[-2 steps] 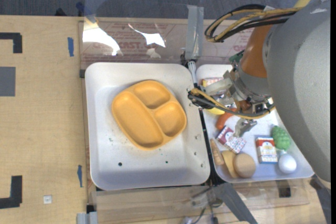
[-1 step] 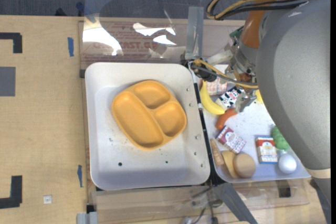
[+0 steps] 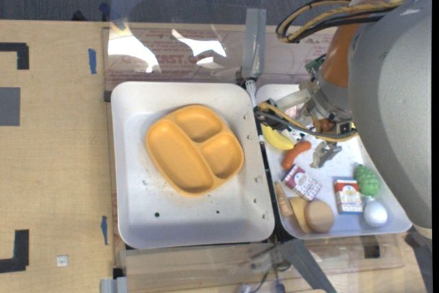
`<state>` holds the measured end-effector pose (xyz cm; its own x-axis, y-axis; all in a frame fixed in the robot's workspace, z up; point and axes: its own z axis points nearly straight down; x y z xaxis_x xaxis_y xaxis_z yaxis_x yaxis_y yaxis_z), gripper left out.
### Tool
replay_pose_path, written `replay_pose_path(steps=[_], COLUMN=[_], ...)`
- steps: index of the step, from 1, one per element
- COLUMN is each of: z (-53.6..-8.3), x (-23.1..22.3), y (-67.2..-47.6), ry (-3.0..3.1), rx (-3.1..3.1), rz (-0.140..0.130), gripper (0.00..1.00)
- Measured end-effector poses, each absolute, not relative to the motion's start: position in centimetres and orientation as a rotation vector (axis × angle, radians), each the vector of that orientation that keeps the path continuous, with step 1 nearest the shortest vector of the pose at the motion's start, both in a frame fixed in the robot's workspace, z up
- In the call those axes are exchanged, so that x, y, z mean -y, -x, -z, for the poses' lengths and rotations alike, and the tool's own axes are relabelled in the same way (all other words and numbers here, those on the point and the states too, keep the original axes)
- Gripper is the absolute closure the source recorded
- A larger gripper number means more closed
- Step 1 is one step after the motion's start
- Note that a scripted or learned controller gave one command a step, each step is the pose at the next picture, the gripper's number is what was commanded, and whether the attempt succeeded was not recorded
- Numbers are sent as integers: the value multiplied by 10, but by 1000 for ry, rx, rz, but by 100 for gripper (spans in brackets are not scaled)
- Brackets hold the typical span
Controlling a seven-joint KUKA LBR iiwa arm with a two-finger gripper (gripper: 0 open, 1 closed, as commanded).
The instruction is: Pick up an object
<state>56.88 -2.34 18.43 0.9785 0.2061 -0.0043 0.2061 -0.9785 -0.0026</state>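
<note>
Left bin (image 3: pixel 130 168): we see a shallow white bin, left of the divider where the two bins meet.
Tray (image 3: pixel 195 148): an orange three-part tray lies flat in the left bin, about at its middle, well left of the divider.
Right bin (image 3: pixel 394 221): white, just right of the divider, holding all the small things.
Banana (image 3: pixel 275 139): yellow, just right of the divider, in the upper part of the right bin.
Carrot (image 3: pixel 296 151): an orange-red piece, just below the banana, a little farther from the divider.
Packet (image 3: pixel 302 182): red and white, below the carrot, near the divider.
Bread (image 3: pixel 318 215): a tan round piece low in the bin, right of the divider, with a paler tan piece touching its left side.
Gripper (image 3: pixel 324 153): we see it over the right bin, right of the carrot; we cannot tell how it stands, and nothing shows in it.
Box (image 3: pixel 348 195): red and white, farther right.
Green thing (image 3: pixel 368 180): knobbly, beside the box.
Egg (image 3: pixel 374 214): white, farthest from the divider.
</note>
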Motion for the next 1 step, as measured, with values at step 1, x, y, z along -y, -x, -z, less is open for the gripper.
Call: replay_pose_path(steps=[1], z=[-184], x=[10], y=[-640], ry=[3122], rx=[336], rz=[-1], gripper=[0])
